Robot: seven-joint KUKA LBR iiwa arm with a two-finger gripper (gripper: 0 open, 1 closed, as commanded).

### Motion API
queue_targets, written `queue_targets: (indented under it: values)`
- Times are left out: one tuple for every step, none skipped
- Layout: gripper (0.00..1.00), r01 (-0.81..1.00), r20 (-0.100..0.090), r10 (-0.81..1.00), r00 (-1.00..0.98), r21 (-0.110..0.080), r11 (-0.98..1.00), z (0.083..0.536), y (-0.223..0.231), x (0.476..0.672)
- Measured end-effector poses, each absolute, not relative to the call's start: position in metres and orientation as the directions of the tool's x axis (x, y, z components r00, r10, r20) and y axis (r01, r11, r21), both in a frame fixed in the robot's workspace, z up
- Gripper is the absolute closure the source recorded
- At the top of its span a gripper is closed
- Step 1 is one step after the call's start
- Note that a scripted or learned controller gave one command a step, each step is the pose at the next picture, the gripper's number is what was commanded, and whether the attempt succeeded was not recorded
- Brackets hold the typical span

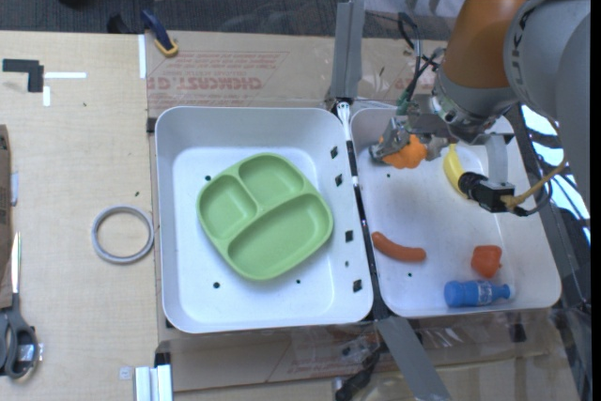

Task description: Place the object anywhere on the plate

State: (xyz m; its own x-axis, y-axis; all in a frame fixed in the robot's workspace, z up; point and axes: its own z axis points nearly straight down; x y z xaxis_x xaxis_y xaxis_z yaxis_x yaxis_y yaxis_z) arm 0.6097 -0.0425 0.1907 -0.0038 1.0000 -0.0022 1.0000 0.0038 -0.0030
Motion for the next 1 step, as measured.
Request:
queue_targets:
  values:
    - [1.0,1.0,-0.001,1.0,-0.001,-0.004,0.001,0.1903,-0.0042,0.5459]
